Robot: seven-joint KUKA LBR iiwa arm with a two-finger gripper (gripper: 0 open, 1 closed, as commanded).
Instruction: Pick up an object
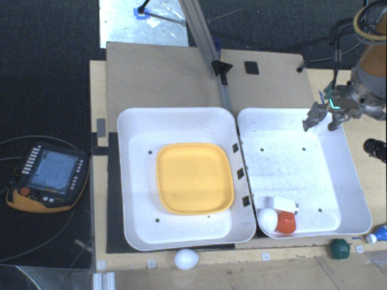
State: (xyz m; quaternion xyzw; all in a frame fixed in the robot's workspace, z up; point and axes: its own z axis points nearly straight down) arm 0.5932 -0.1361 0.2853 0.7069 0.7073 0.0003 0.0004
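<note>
A yellow square plate [195, 177] lies in the left bin [136, 132]. In the near left corner of the right bin [338, 180] sit a red-orange ball [286, 222], a white egg-shaped thing [267, 219] and a small white block [283, 203], all close together. My gripper [323, 121] hangs over the far right corner of the right bin, well away from those objects. Its two dark fingers stand apart with nothing between them.
A white egg [186, 258] lies on the bench in front of the left bin. A dark green ball [339, 248] rests at the bench's near right. A teach pendant [45, 180] sits on the floor at left. A slanted metal pole [202, 26] crosses the back.
</note>
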